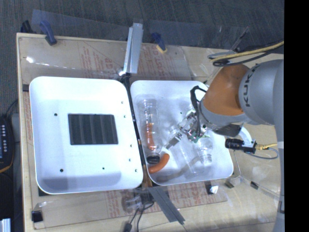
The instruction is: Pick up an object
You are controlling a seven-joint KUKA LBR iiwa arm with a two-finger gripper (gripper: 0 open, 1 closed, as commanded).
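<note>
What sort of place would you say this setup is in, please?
Probably a robotics lab test bench: a grey robot arm reaches over two white bins on a wooden bench, with blue clamps and loose cables around the edge.

glossy white plastic bins [48, 129], clear plastic bottle [149, 117]

A clear plastic bottle with orange contents [149, 122] lies on its side in the right white bin [164, 88], running lengthwise near that bin's left wall, its dark cap toward the near edge. An orange curved sausage-shaped piece [160, 163] lies just beside that cap at the bin's near-left corner. A clear plastic cup [204, 152] lies tipped near the bin's right side
</note>
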